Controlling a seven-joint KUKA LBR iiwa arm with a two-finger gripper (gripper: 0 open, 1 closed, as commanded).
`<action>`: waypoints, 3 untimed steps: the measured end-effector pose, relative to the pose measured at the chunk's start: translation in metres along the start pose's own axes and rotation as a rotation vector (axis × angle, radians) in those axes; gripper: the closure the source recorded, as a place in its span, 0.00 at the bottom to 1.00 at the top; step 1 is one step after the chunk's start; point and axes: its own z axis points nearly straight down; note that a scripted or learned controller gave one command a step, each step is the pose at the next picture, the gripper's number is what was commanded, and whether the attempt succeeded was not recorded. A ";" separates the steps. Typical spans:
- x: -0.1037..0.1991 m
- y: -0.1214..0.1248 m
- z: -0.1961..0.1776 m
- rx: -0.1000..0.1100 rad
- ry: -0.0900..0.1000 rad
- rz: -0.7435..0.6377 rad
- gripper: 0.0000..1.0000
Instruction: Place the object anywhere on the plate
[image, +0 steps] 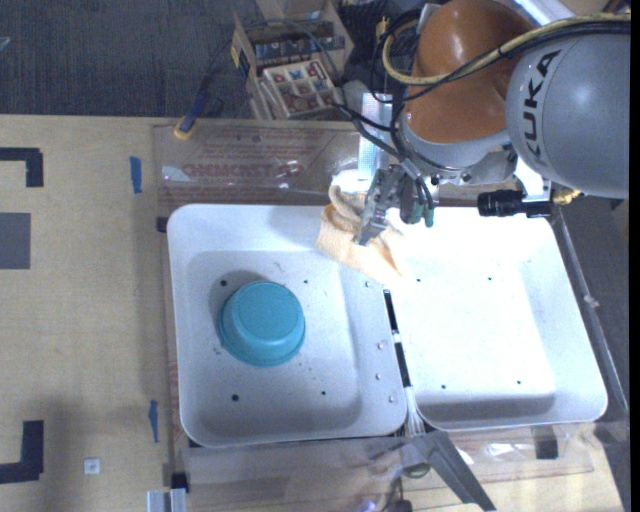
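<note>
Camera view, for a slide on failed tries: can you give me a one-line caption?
KUKA arm's end effector over a tan cloth at the bins' far edge; blue plate in the left bin.

**A:** what colours are you seeing down there?

**B:** my arm (575, 95) is grey with an orange-brown band (460, 70) above the wrist; yellow cables (440, 80) loop over it; both bins (200, 240) are plain white; the plate (262, 322) is solid teal-blue, no pattern; the object (352, 245) by my gripper (378, 222) is pale tan-cream; bench (80, 300) is light wood with blue tape bits (135, 175)
</note>
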 end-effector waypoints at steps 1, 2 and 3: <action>-0.003 0.049 -0.006 -0.002 -0.001 -0.269 1.00; 0.006 0.099 0.000 -0.003 -0.001 -0.272 1.00; 0.006 0.099 0.000 -0.003 -0.002 -0.271 0.00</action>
